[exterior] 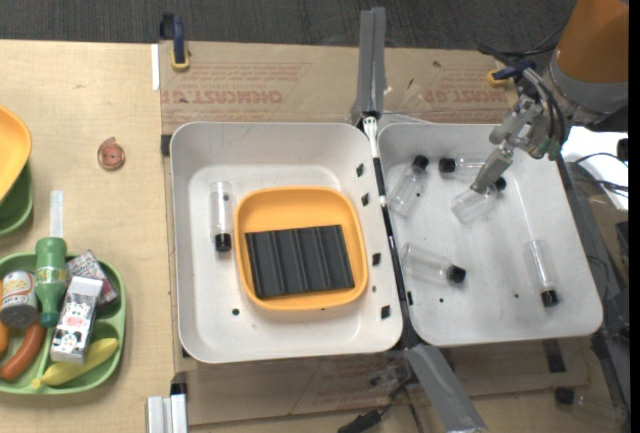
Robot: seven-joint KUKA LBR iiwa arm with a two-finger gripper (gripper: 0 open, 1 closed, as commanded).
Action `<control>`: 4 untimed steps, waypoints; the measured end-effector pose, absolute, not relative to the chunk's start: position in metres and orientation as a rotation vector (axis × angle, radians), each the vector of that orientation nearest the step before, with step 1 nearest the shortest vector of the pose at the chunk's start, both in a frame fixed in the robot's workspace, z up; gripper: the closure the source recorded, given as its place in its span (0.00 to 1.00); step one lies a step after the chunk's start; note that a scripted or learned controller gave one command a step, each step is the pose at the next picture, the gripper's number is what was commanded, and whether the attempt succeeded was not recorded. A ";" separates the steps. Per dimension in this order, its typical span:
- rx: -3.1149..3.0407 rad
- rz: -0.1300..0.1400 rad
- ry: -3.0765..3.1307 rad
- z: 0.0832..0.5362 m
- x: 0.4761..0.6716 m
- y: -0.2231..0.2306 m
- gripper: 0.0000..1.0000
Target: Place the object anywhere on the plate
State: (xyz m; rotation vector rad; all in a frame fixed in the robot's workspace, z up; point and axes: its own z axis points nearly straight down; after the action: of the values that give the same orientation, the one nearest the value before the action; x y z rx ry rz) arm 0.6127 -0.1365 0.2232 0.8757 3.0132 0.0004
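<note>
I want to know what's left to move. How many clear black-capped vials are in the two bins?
6, possibly more hidden by the arm. Left bin: one beside the orange plate. Right bin: by the gripper.

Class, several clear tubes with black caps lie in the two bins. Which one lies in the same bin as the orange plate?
The tube lying left of the orange plate in the left bin; the other tubes are all in the right bin.

We see the gripper (489, 183) low over the right bin (570, 311), touching a clear vial (473, 205); other vials lie scattered nearby. In the left bin (190, 321), an orange plate (300, 211) bears a black ridged block (299, 259), one vial (220, 215) just left.
</note>
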 end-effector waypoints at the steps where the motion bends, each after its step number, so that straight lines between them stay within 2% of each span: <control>1: 0.871 -0.001 3.015 0.353 0.585 -0.185 0.00; 2: 0.291 0.001 3.126 0.326 0.565 -0.189 0.00; 3: -0.248 0.000 3.128 0.348 0.497 -0.191 0.00; 4: -0.883 0.002 3.012 0.300 0.514 -0.222 0.00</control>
State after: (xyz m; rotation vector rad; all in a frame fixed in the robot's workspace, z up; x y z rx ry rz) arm 0.5140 -0.2216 0.3005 -0.8830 3.0122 0.0023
